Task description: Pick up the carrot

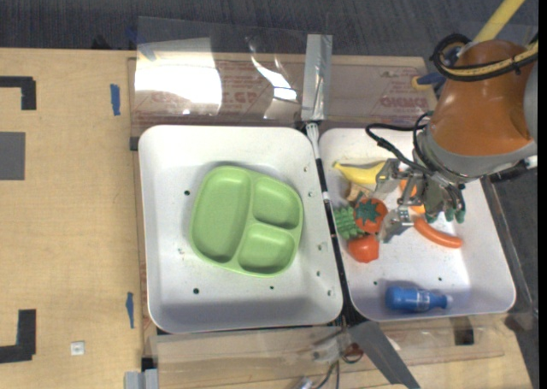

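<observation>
My two-finger metal gripper (416,204), whose grip I cannot tell, hangs just above the slim orange plastic carrot (439,235), which runs toward lower right.

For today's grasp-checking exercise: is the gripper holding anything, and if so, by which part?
It cannot be told. The two-finger gripper hangs over the right white bin, right above the long orange carrot, but the view does not settle whether the carrot sits between its fingers.
</observation>
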Robot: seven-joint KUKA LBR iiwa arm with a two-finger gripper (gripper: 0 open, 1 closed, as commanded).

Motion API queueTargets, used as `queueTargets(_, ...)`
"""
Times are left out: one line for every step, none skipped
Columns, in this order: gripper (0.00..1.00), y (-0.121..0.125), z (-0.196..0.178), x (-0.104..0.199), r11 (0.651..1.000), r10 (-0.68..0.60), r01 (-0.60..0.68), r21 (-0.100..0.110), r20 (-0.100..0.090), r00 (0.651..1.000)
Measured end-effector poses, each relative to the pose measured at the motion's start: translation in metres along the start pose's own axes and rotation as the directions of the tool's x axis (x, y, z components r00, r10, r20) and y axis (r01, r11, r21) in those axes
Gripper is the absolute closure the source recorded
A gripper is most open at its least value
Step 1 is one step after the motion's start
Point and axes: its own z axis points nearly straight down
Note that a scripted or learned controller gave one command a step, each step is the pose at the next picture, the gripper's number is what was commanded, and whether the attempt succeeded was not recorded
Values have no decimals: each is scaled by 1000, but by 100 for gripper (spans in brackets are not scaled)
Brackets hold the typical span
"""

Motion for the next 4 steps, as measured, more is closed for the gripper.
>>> queueTargets(100,25,6,-43,972,-236,236,0,3,972)
queueTargets(100,32,-14,-76,947,-322,322,1,5,947)
queueTargets(100,-86,-43,-127,981,-194,194,5,5,981)
queueTargets(100,-100,73,-53,1000,-19,19,-1,-8,1000)
